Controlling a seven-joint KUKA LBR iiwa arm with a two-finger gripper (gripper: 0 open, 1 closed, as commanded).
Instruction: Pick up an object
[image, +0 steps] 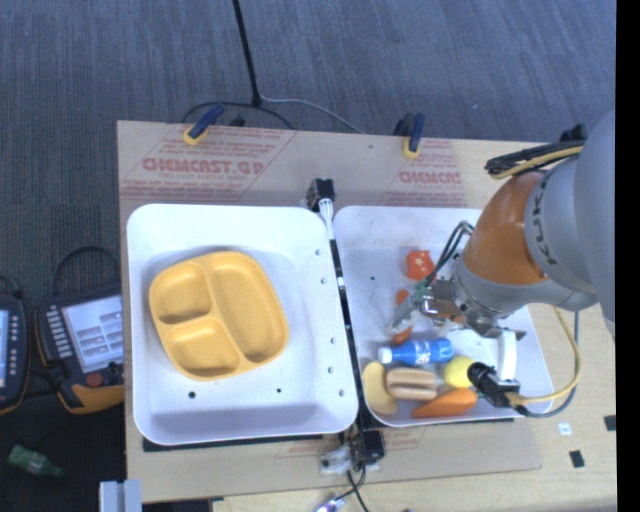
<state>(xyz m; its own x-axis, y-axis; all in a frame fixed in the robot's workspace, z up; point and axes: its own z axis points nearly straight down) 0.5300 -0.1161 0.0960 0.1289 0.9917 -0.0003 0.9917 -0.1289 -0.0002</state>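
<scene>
The right bin (365, 235) holds several toy foods. A red tomato (418, 263) lies toward the back, with a small orange piece (402, 296) just in front of it. Along the front lie a blue bottle (418, 351), a hot dog (410, 381), a yellow lemon (456, 373), an orange carrot (445, 404) and a beige round piece (372, 387). My gripper (422, 303) is down in the middle of this bin, just behind the blue bottle and right of the small orange piece. I see nothing clearly held in it.
The left bin (300, 380) carries a yellow divided plate (216, 312). A black rail (340, 290) runs between the two bins. Clamps (411, 137) hold the cardboard base at the back edge. The arm's orange band (500, 240) hangs over the right bin's right half.
</scene>
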